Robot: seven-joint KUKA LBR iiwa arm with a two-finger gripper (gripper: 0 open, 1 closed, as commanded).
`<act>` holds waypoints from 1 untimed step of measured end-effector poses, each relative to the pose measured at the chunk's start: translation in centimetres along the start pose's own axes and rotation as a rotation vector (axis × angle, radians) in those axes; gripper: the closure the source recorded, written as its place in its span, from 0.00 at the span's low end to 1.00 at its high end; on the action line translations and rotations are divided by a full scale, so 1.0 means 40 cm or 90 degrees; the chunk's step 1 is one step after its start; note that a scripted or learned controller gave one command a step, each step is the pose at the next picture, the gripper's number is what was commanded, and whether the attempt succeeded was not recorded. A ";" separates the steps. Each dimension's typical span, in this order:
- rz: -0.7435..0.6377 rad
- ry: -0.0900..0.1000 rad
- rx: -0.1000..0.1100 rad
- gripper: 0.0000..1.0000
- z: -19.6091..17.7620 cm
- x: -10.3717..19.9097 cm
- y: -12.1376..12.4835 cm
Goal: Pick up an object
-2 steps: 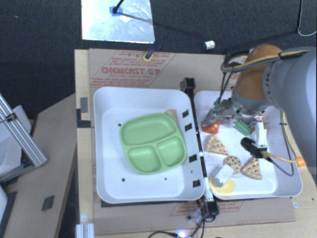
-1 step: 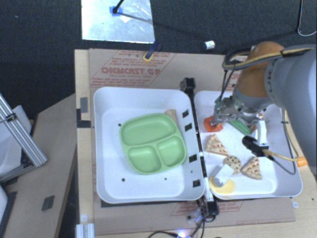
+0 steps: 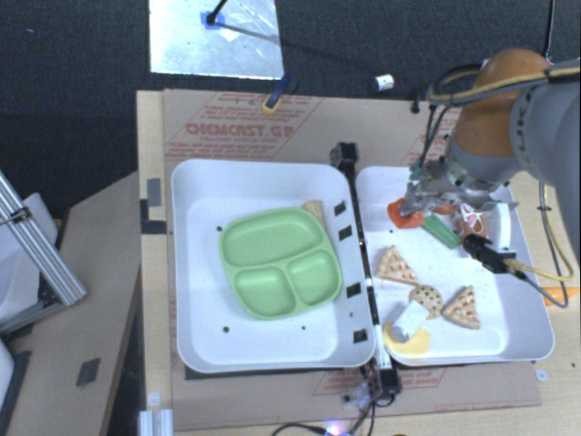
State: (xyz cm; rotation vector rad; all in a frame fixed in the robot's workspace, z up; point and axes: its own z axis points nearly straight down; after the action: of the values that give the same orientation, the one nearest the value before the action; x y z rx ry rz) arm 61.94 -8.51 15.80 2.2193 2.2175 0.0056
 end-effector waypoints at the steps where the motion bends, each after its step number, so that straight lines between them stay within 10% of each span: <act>1: -0.004 0.000 -0.001 1.00 -0.147 0.022 -0.004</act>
State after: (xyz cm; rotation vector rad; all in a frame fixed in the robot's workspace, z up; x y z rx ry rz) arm 61.76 -7.62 21.68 2.2123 2.2237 0.0070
